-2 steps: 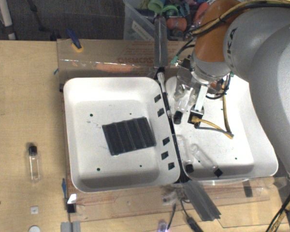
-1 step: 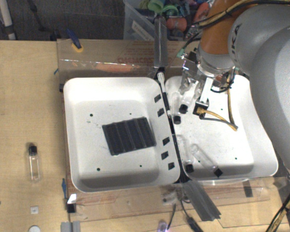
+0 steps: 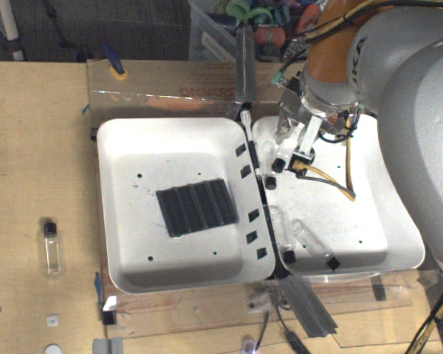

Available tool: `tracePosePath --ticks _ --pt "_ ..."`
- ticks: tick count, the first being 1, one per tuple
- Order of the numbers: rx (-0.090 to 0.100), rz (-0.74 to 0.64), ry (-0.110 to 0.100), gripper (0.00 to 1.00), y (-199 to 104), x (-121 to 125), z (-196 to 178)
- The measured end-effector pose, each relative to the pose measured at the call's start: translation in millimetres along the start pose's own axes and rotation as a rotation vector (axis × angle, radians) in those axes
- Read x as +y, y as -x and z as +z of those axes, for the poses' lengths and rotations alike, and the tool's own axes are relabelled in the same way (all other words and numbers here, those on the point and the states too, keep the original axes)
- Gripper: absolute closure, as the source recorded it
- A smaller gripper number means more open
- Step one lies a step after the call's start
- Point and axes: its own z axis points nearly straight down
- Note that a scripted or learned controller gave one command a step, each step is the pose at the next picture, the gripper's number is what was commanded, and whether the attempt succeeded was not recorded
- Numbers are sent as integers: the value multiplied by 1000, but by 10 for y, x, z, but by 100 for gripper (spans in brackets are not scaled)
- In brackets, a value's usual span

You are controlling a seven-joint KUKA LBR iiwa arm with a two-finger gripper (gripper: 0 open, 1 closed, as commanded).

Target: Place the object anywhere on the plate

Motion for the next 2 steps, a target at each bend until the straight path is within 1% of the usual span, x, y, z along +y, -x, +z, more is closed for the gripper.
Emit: tracePosePath --ticks 1,2 --pt "-1 -415 -3 100 79 48 -1" --pt "0 -291 1 100 -24 -12 -213"
